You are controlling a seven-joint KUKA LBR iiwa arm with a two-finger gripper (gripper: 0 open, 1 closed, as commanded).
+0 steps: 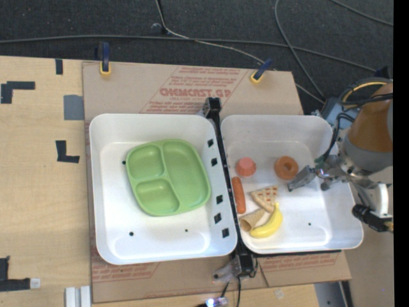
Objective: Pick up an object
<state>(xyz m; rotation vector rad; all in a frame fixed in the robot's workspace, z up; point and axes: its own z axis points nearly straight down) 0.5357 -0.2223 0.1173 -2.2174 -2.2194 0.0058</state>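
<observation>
Camera view: looking down at a slant on two white bins, left bin (102, 190) and right bin (319, 130), side by side on a cardboard sheet (192, 85).
Arm: the grey arm (370, 133) comes in from the right, its orange band above the wrist, hanging over the right bin's right edge.
Gripper: the gripper (300, 181) points left, low over the right bin; whether it is spread or pressed together, I cannot tell from here. Nothing can be seen in it.
Donut: a brown donut (286, 167) lies just left of the gripper tip and a little above it in the view, very near; I cannot tell if they touch.
Other food: a pink round piece (246, 167) sits left of the donut; a carrot (238, 194) lies along the bin's left wall; a pizza slice (266, 198) sits beside it, with a banana (268, 225) below, left of and below the gripper.
Plate: a green divided plate (167, 176) lies in the left bin.
Writing: red print on the cardboard reads "CHEMCAST GP"; the smaller lines are too fine to read.
Clamps: two clamps (104, 64) hold the cardboard's far edge.
</observation>
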